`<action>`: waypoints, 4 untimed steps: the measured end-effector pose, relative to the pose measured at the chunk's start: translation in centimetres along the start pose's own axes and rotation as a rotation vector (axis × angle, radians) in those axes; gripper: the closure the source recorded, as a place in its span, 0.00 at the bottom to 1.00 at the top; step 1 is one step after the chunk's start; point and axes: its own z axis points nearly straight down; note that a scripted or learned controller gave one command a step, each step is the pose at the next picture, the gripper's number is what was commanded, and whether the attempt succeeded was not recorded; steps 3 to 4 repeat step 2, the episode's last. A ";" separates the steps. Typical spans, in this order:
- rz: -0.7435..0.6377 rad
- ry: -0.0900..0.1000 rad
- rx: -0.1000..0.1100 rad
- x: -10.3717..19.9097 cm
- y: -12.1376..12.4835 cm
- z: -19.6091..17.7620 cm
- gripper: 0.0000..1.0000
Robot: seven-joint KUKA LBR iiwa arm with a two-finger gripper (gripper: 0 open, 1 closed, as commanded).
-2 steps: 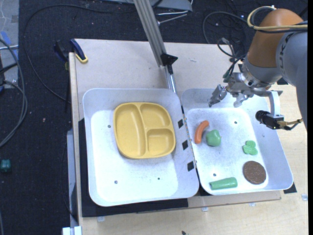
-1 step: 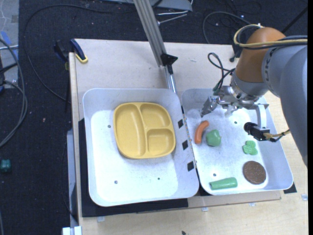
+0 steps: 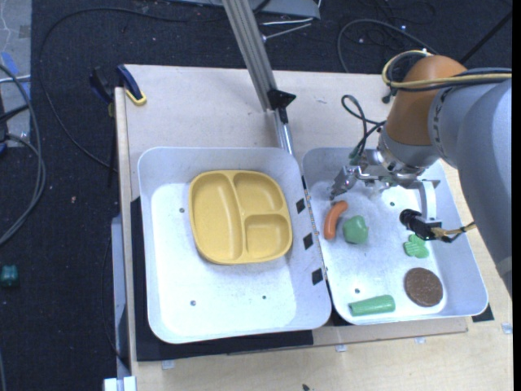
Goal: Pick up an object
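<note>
Bench (image 3: 195,96) bears two white bins (image 3: 163,243) (side by side), perhaps touching.

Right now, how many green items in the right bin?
3: a green lump beside the orange piece, a small one near the right wall, a long one at the front edge. The arm may hide more.

The pale wooden bench (image 3: 203,104) stood on a dark carpeted floor (image 3: 65,218). Black cables (image 3: 57,96) lay around it, and a metal pole (image 3: 248,39) crossed its far edge.

One fixed camera above the bench.
It looks down at a slant, taking in both white bins (image 3: 163,316) and surrounding dark floor (image 3: 57,137).
</note>
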 end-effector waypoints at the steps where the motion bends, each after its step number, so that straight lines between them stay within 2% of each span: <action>1: 0.000 -0.001 -0.004 0.0 0.1 -1.2 1.00; 2: -0.001 0.000 -0.007 -0.2 0.3 -7.6 1.00; 4: -0.001 0.000 -0.007 -0.2 0.3 -7.6 1.00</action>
